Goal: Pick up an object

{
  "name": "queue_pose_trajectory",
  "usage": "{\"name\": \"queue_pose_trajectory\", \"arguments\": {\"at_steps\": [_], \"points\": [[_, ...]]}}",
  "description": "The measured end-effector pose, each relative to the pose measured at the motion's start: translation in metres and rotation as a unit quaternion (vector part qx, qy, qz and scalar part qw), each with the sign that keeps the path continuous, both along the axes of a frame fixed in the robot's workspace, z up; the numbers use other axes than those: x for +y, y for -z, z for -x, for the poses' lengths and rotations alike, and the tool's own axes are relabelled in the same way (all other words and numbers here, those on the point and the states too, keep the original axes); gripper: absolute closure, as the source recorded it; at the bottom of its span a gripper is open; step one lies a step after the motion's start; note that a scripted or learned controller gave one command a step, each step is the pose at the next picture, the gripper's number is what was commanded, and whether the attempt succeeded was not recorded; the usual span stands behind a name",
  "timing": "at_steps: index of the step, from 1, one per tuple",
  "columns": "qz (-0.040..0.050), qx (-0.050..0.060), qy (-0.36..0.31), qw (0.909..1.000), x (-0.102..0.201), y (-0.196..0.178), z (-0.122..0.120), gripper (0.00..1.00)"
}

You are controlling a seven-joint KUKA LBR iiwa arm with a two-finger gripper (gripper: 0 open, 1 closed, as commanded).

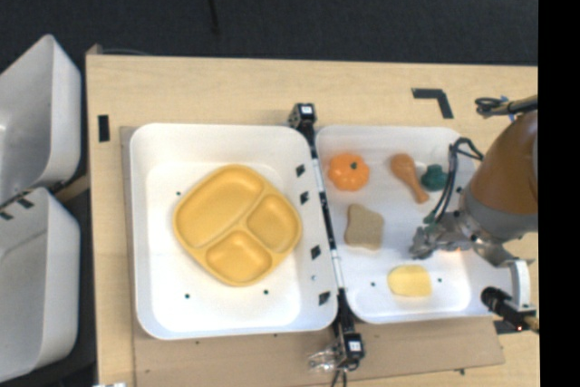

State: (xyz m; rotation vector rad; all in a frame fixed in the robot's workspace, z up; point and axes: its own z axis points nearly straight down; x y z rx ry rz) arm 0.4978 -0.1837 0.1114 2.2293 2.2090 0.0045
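Observation:
The right bin (362, 304) holds an orange pumpkin-shaped toy (348, 172), a tan slice of bread (364, 227), a pale yellow lump (410, 282), and an orange carrot-like piece (410, 176) with a green end (434, 177). My gripper (428, 242) reaches down into the right side of this bin, just above and to the right of the yellow lump and right of the bread. The arm's grey and orange wrist (503, 186) covers the bin's right part. I see nothing between the fingers.
The left bin (154, 285) holds a yellow divided plate (237, 224). A black clip divider (317, 222) runs between the two bins. White objects (32, 195) stand off the bench to the left.

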Motion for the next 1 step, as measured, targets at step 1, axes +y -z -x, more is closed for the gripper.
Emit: {"name": "queue_pose_trajectory", "arguments": {"at_steps": [1], "points": [[0.0009,-0.001,-0.001,1.0,-0.0058,-0.0439,-0.0006,1.0]]}}
